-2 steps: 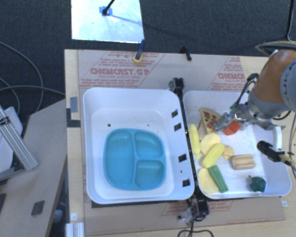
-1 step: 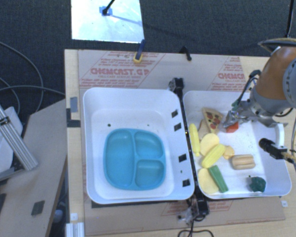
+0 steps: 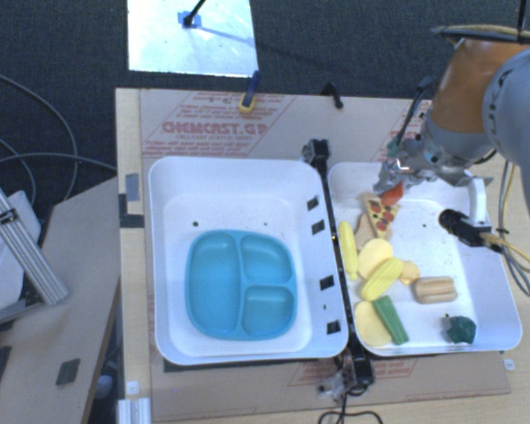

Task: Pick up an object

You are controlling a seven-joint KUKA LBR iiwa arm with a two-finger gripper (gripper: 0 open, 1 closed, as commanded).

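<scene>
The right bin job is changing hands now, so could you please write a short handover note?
End effector: low at the right bin's far-left corner, just above the pizza slice; grip state unclear.
Toy food lies in the right bin: pizza slice, corn, green stick, bread roll, dark green piece.
Left bin: blue divided tray.
Done: nothing visibly lifted.
Left: grasp and lift one object.

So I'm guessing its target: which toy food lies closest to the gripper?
The pizza slice, lying just below the gripper at the right bin's far end; the corn, bread roll and others lie nearer the camera.
</scene>
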